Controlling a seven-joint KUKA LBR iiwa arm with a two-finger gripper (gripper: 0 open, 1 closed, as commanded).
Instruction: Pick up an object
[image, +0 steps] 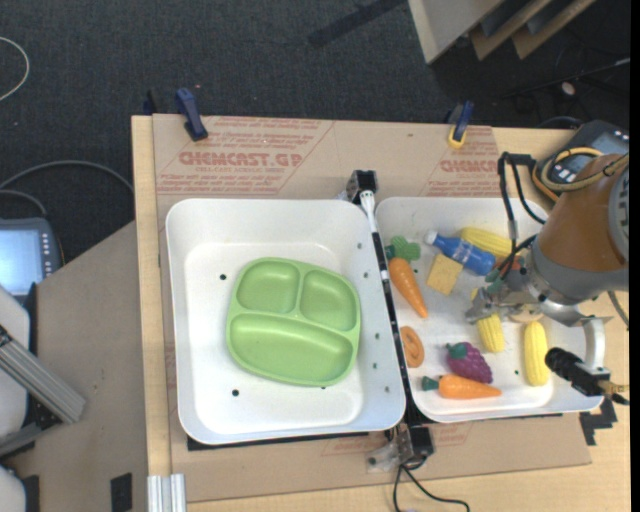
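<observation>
The right bin (425, 405) holds several toy foods: an orange carrot (407, 287), a blue bottle (463, 252), a yellow block (443, 273), a small corn cob (491, 333), purple grapes (468, 360), a second carrot (467, 388) and a yellow banana (535, 352). My gripper (493, 306) hangs low over the middle of this bin, just above the small corn cob and right of the yellow block. The wrist hides its tips.
The left bin (190, 300) holds a green divided plate (295, 320). A green toy (404, 248), a yellow corn piece (487, 240) and an orange ring (411, 346) also lie in the right bin. Cables and the arm's body crowd the right side.
</observation>
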